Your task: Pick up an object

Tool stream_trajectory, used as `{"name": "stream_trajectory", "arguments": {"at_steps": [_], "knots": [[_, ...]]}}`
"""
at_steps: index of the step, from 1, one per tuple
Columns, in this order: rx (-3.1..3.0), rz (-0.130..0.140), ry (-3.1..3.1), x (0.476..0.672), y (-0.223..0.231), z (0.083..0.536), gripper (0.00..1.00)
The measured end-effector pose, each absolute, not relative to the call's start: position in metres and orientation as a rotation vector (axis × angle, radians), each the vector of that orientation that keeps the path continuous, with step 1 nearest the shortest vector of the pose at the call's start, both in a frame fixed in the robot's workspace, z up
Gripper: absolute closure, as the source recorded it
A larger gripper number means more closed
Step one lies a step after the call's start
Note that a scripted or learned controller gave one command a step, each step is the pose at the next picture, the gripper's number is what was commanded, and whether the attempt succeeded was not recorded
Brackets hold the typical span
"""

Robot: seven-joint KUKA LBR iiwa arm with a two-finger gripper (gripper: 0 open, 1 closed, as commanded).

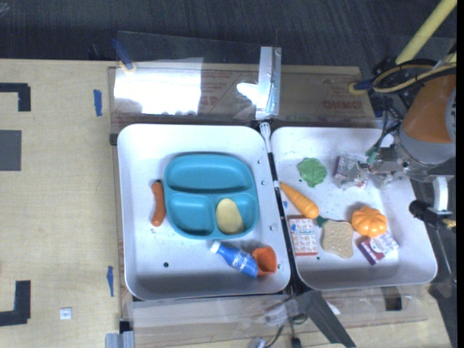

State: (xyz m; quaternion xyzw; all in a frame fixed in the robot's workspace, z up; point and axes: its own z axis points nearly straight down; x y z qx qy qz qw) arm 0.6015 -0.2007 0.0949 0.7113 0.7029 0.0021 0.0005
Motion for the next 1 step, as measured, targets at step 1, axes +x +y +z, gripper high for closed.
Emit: {"name": "stream_trajectory", "arguments": {"at_steps": [1], "knots": [[2.252,0.003,2.186,0.6132,-0.1594,0.0859,0.0]]}}
